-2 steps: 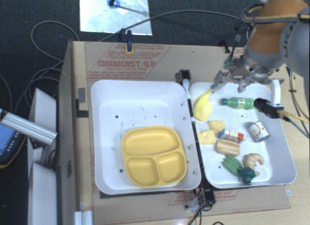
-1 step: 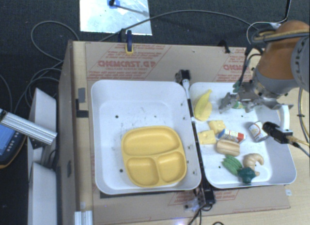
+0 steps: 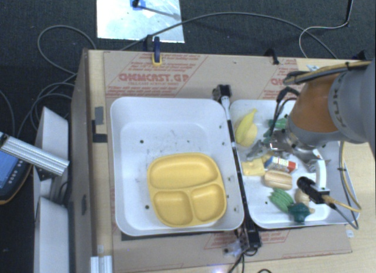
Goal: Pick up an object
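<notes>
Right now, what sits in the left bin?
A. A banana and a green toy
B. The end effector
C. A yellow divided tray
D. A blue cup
C: a yellow divided tray with three compartments lies in the left bin, toward its front.

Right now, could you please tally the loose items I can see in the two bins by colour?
Yellow: 3, the divided tray, banana, flat piece
Green: 2, by the front wall
Tan: 1, bread roll
Total: 6
</notes>
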You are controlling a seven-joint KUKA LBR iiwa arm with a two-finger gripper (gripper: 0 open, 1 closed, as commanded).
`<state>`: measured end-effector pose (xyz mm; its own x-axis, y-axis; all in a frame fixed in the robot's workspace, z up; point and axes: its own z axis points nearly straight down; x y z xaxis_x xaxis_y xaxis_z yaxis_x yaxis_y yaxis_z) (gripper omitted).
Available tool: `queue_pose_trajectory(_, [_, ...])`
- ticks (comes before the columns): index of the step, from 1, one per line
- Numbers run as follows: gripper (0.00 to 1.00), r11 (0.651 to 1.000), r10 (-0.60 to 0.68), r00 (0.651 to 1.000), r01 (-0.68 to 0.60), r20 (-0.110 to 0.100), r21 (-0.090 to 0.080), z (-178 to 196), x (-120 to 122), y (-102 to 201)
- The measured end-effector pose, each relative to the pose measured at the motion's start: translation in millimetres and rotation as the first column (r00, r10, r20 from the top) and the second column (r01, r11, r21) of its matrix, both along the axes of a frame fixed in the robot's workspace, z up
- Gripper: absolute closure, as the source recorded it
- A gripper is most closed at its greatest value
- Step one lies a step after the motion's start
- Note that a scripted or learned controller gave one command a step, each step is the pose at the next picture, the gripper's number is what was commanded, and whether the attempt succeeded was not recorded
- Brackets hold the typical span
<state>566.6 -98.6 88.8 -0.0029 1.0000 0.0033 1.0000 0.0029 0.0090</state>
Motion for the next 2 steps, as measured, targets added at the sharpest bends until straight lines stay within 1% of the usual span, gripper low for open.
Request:
queue_pose_trajectory(1, [0.0, 1.0, -0.001, 1.0, 0.001, 0.002, -0.001, 0.2, 0.3, -0.4])
queue_pose_trajectory(2, [0.0, 1.0, -0.002, 1.0, 0.002, -0.006, -0.003, -3.8, 2.1, -2.9])
